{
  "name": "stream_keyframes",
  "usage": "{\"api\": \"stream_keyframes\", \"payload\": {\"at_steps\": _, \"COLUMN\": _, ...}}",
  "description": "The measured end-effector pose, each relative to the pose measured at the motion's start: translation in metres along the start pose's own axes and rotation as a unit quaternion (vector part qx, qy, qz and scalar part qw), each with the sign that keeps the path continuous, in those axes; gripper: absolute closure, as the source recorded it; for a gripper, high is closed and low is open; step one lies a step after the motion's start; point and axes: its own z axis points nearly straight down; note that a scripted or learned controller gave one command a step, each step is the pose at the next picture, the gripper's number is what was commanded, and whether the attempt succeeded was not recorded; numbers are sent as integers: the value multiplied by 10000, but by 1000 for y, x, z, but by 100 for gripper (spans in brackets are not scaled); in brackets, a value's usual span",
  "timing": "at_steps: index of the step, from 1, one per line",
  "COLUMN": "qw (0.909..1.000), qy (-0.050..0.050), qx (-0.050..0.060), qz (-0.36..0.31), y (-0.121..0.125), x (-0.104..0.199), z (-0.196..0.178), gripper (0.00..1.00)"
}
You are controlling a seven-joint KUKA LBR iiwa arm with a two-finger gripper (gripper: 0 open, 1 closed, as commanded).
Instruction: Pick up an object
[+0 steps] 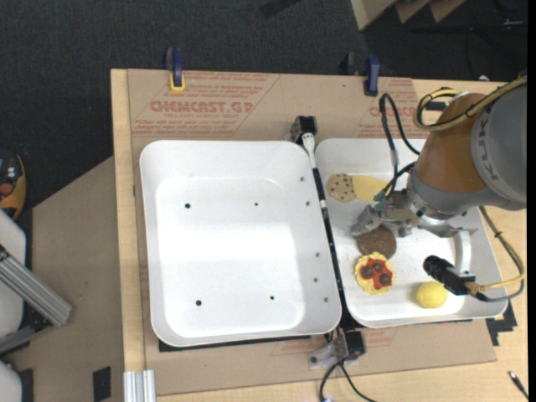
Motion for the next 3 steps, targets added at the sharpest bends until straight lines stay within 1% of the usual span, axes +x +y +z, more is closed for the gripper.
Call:
{"api": "stream_keyframes", "payload": {"at_steps": 1, "qw": 10000, "qy": -8, "qx": -48, "qz": -12, "y": 4, "x": 1, "z": -12, "gripper": 100}}
{"api": "stream_keyframes", "payload": {"at_steps": 2, "qw": 9999, "qy": -32, "qx": -146, "qz": -28, "y": 40, "x": -8, "z": -217, "gripper": 100}}
{"api": "stream_keyframes", "payload": {"at_steps": 3, "qw": 9999, "qy": -15, "qx": -119, "qz": -52, "y": 74, "x": 39, "z": -318, "gripper": 100}}
